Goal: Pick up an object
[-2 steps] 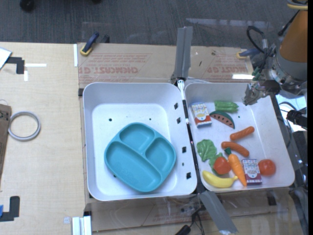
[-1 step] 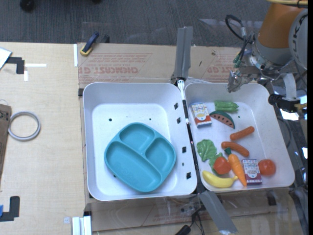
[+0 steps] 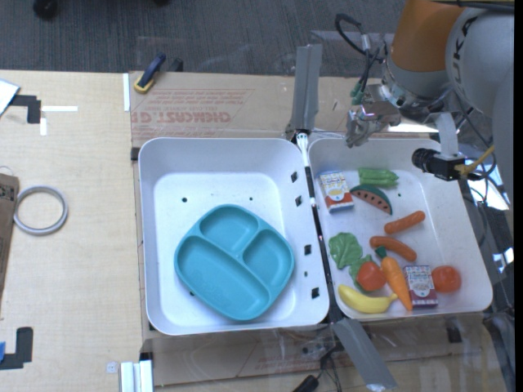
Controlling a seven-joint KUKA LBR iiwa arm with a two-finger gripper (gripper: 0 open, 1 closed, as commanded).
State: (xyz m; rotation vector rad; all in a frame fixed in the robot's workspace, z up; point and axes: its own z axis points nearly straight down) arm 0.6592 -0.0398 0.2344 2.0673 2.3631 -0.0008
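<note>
I can't make out the gripper [image 3: 359, 129] fingers clearly; they blur against the rim of the right bin [image 3: 478, 243], so I cannot tell how they stand. The arm [image 3: 445, 31] is cut off at the top right, wrist angled down over that bin's far left corner, above the toys. Below it lie a green pepper [image 3: 377, 175], watermelon slice [image 3: 372, 197], small carton [image 3: 335, 190], two sausages [image 3: 398, 233], carrot [image 3: 395, 281], tomato [image 3: 446, 278] and banana [image 3: 364, 300]. The left bin [image 3: 155, 219] holds a teal divided plate [image 3: 234, 260].
</note>
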